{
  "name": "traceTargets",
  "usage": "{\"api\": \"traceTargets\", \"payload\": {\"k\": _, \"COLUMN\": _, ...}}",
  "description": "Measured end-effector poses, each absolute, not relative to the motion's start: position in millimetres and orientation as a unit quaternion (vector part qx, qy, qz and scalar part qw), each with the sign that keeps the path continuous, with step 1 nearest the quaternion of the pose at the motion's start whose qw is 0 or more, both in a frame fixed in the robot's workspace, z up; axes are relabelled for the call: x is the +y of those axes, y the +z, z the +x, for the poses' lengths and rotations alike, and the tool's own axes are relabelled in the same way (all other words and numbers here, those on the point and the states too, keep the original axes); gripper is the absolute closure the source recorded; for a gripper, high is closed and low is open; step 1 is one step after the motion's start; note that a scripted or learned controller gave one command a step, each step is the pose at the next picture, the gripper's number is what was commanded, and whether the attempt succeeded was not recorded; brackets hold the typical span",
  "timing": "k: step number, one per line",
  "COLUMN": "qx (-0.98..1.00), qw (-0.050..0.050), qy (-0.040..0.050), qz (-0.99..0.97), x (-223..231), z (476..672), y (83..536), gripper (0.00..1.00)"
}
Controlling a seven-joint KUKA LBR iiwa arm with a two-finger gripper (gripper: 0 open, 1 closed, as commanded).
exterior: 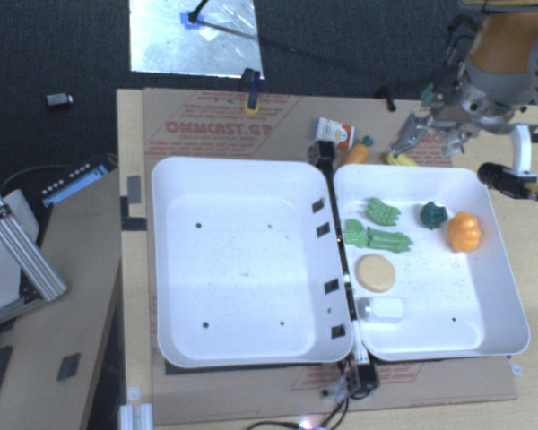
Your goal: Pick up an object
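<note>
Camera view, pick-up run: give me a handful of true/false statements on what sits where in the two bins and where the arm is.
1. The round tan disc lies in the right white bin. True.
2. The orange pepper-shaped toy lies in the left white bin. False: it lies in the right bin, near its far right side.
3. The dark green lumpy toy sits beside the orange toy. True.
4. The gripper is down inside the left bin. False: it hangs above the right bin's far edge.
5. The small white rectangular block lies nearer the camera than the tan disc. True.
6. The two light green leafy toys lie on the cardboard outside the bins. False: both lie in the right bin.
</note>
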State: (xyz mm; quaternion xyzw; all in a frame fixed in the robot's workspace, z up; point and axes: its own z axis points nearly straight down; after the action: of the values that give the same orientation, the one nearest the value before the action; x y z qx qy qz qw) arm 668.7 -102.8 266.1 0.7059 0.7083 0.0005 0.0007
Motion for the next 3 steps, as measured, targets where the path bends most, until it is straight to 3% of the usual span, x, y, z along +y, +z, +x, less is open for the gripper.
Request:
{"api": "traceTargets", "payload": {"k": 1, "qx": 0.709, "qw": 0.002, "qy": 0.0020, "qz": 0.705, "x": -102.6, "z": 669.7, "y": 277.8, "gripper": 1.00}}
{"api": "traceTargets", "payload": {"k": 2, "qx": 0.711, "qw": -0.002, "qy": 0.0006, "qz": 0.703, "x": -16.1, "z": 668.4, "y": 227.6, "gripper": 1.00}}
{"api": "traceTargets", "payload": {"k": 3, "qx": 0.712, "qw": 0.000, "qy": 0.0035, "qz": 0.702, "x": 91.2, "z": 668.7, "y": 255.1, "gripper": 1.00}}
